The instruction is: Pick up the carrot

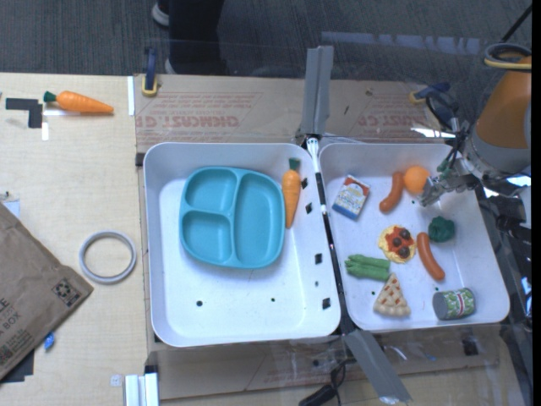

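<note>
While end effector (435, 190) blurs, carrot (292, 194) abuts tray (234, 218).

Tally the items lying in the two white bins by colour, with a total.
Orange: 2, carrot, orange fruit
Red: 2, sausages
Green: 3, pea pods, broccoli, can
Blue: 2, divided plate, carton
Yellow/tan: 2, round pizza, pizza slice
Total: 11

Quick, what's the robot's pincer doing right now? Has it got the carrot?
Pincer: in the right bin beside the orange; open or shut cannot be told.
Carrot: not grabbed, lying in the left bin beside the blue plate.
</note>
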You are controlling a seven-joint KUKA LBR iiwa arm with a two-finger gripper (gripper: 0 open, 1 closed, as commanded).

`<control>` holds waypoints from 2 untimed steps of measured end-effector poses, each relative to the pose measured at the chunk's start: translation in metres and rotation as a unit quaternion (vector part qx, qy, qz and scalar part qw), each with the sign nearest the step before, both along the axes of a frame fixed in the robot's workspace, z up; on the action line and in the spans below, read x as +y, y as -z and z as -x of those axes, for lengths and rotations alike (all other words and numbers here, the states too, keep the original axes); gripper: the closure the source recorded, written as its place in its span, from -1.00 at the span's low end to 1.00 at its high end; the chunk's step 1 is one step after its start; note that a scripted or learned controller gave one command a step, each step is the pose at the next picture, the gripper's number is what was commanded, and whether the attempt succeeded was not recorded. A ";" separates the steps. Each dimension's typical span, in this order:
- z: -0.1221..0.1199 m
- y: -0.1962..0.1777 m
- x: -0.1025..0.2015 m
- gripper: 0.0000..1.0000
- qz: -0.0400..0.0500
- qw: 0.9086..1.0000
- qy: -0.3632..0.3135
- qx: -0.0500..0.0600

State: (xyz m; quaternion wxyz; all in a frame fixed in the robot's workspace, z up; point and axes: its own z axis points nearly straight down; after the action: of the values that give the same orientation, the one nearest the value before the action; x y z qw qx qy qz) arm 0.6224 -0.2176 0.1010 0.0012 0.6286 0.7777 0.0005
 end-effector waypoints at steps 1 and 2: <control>-0.026 -0.096 0.042 1.00 0.001 0.991 0.134 0.001; -0.029 -0.113 0.004 1.00 0.001 1.000 0.020 0.001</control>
State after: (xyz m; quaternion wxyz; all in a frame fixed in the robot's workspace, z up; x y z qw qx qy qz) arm 0.6518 -0.2139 0.2141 0.0012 0.6440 0.7650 -0.0006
